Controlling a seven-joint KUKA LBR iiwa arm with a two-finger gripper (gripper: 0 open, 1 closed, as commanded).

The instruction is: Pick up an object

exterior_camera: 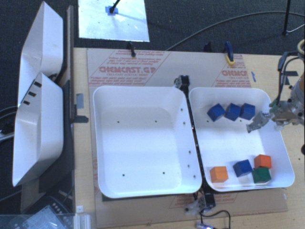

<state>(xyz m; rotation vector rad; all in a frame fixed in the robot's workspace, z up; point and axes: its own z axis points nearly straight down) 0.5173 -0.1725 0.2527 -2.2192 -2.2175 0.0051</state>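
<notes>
The right white bin (228,89) holds several cubes. Three blue cubes stand in a row near its far wall: one at the left (216,112), one in the middle (232,112), one at the right (247,111). Along its near wall lie an orange cube (219,173), a blue cube (242,168), a red-orange cube (262,161) and a green cube (261,175). My gripper (257,122) reaches in from the right edge. It hovers over the bin's right side, just right of and below the row of blue cubes. I see nothing held in it.
The left white bin (138,88) sits beside the right one, with a black divider (190,128) between them. Spare white bins (38,104) lean at the far left. A metal plate (112,13) and cables lie beyond the bench.
</notes>
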